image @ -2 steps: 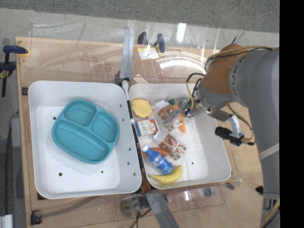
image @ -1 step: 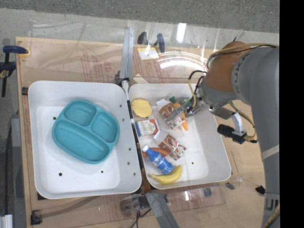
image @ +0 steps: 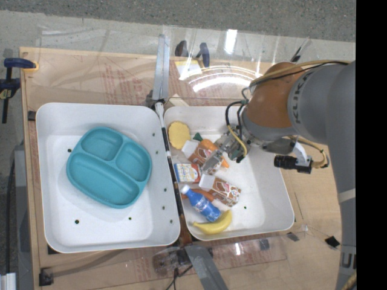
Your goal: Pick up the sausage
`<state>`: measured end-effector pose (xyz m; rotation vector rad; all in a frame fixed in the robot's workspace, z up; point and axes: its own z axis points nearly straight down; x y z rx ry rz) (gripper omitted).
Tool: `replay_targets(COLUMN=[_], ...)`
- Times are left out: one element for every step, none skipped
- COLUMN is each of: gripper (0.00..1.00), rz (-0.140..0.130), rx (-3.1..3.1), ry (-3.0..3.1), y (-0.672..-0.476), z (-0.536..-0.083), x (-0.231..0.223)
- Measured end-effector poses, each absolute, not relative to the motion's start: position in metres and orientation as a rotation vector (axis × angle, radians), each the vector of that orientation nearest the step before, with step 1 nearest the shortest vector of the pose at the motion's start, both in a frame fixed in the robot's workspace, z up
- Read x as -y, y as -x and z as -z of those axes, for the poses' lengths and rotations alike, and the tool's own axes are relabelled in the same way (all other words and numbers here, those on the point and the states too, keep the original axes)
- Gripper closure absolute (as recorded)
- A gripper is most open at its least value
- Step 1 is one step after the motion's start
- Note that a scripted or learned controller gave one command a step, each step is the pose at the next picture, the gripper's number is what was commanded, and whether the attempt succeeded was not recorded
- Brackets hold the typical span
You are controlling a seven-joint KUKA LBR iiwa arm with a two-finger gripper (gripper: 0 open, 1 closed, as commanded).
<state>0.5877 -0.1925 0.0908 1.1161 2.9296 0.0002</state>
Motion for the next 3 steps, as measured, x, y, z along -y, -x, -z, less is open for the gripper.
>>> replay_targets(gripper=[1.00, 1.00, 1.00], rz=[0.002, 0.005, 0.016], rx=[-3.006, -3.130, -3.139], ry=[-0.891, -0.196, -0.169], y=[-0.648, -0.617, -0.649], z=[-0.193, -0.115, -0.102], x=[0.157, 0.126, 0.133])
